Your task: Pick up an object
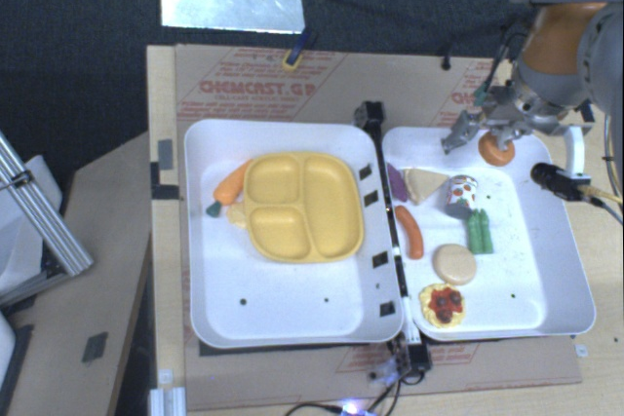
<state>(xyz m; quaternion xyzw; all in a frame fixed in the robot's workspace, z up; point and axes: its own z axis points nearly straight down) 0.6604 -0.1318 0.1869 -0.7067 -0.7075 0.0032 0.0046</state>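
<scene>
Gripper (475, 133) hovering over right bin (561, 253) far corner, beside orange round toy (497, 150); fingers' state: cannot tell. Nothing lifted; grasp and lift remaining, judging by toy lying in bin.

left bin (210, 307): white
divided plate (297, 207): pale yellow
carrot (230, 183), left of plate: orange, green tip
sausage (409, 231), right of plate: orange-red
wedge (425, 182): cream
strip (397, 181) beside wedge: purple
can (460, 195): grey, red and white label
pizza round (444, 304): yellow, red topping
bun (454, 263): tan
bean piece (478, 231): green
</scene>
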